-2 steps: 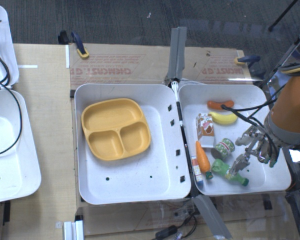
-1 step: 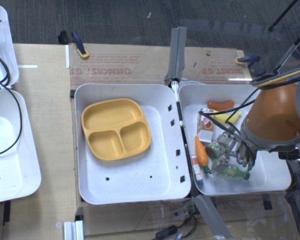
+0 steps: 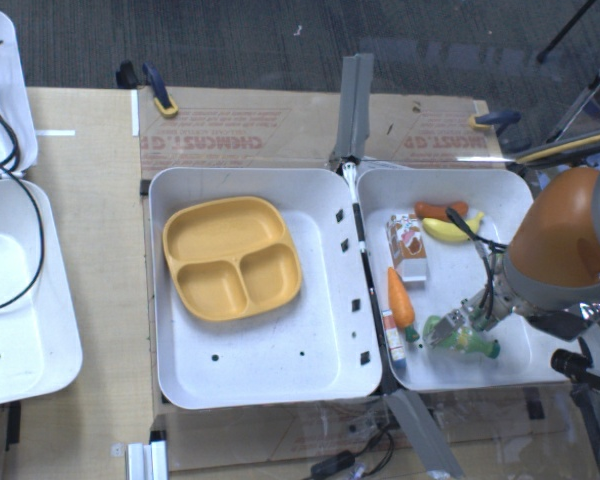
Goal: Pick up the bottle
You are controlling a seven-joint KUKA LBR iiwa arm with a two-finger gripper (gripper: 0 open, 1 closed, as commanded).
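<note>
Green bottle (image 3: 464,340) lay on its side near the front wall of the right bin (image 3: 520,373), long axis left-right, touching the gripper (image 3: 467,318); finger state could not be told.

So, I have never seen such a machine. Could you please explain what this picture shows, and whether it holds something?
One camera looks down at a slant on a bench with two shallow white bins. The grey arm with an orange band is a robot reaching in from the right. Its gripper is low in the right bin, at a green bottle lying there; whether it grips the bottle, I cannot tell. That bin also holds a carrot, a banana and a small carton. The left bin holds a yellow divided plate.
</note>
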